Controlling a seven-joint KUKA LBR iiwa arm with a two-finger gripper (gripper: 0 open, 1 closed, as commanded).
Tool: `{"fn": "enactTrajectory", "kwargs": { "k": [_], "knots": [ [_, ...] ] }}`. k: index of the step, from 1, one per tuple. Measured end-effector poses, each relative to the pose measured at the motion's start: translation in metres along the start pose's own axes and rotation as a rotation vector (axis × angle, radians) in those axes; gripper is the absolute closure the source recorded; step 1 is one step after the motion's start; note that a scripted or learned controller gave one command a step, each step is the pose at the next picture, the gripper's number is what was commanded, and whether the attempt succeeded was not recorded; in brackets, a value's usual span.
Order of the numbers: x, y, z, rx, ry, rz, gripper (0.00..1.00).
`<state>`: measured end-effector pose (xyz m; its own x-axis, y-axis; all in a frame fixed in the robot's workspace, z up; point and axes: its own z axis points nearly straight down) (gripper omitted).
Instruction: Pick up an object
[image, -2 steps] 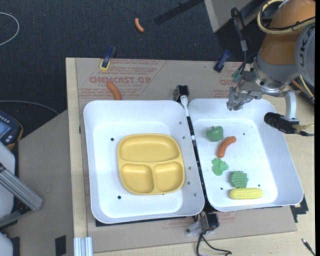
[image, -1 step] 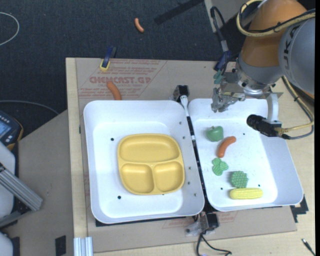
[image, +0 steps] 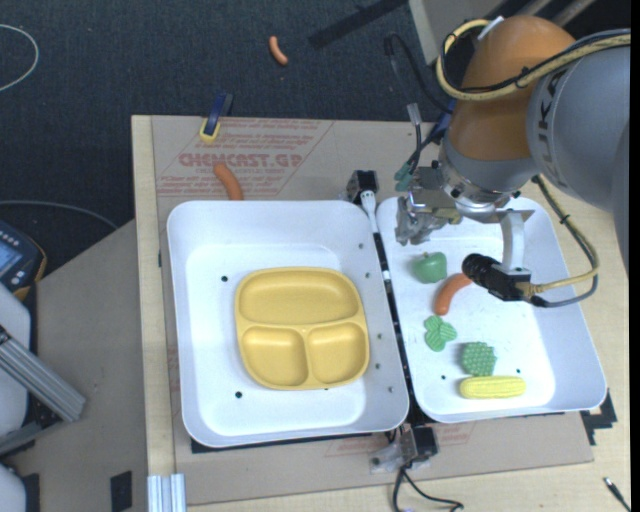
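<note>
My gripper (image: 412, 232) hangs over the back left part of the right bin (image: 565, 345), its fingers pointing down with nothing seen between them. Just in front of it lies a green pepper (image: 431, 267). An orange sausage (image: 452, 292) lies to the right of the pepper. Further forward sit a green leafy piece (image: 438, 333), a green broccoli-like piece (image: 478, 357) and a yellow corn cob (image: 491, 387).
The left bin (image: 195, 310) holds a yellow divided plate (image: 300, 327). Behind the bins, an orange sausage (image: 229, 181) and a blue-and-yellow clip (image: 213, 119) lie on the cardboard. Another small orange piece (image: 277, 49) lies on the dark floor.
</note>
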<state>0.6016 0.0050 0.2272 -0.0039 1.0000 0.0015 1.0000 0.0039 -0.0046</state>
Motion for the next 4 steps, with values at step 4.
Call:
{"fn": "enactTrajectory", "kwargs": {
  "k": [4],
  "knots": [
    [-0.016,0.010,-0.004,-0.008,-0.002,0.004,1.00]
  ]
}}
